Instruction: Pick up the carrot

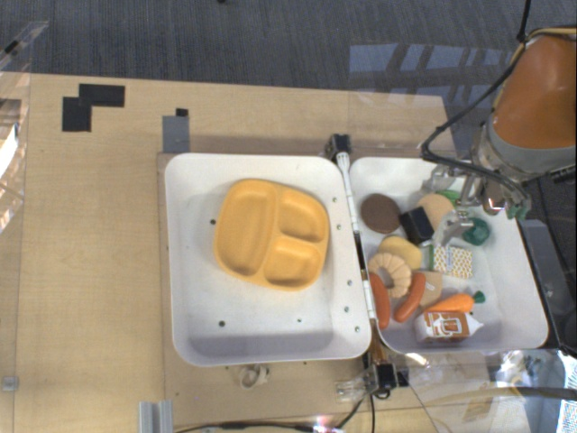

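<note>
Carrot point(450, 303) lies in the right bin point(534, 309), toward the lower right of the frame, beside a small carton point(444, 327). My jaws point(462, 207) hang above it in the frame, well apart; their state I cannot tell.

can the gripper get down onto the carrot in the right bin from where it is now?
Probably yes. The orange carrot with a green tip lies uncovered near the front of the right white bin, and the gripper hovers behind it. Tight though: a white carton touches it and a red sausage lies alongside.
</note>
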`<control>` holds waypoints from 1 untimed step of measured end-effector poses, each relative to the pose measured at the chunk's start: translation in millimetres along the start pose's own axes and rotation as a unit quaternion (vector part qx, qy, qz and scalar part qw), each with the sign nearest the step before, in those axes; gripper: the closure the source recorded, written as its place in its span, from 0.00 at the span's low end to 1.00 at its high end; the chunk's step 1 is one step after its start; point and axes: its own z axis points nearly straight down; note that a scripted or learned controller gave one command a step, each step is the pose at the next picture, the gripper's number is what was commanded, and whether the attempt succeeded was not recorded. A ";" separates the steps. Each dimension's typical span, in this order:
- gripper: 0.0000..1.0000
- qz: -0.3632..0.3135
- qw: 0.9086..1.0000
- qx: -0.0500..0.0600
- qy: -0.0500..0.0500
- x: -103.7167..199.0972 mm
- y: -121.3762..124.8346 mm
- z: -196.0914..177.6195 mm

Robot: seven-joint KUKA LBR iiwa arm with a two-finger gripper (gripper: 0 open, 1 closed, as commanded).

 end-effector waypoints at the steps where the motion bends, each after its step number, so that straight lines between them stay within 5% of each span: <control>1: 0.00 -0.129 0.992 -0.002 0.000 9.7 55.4 33.2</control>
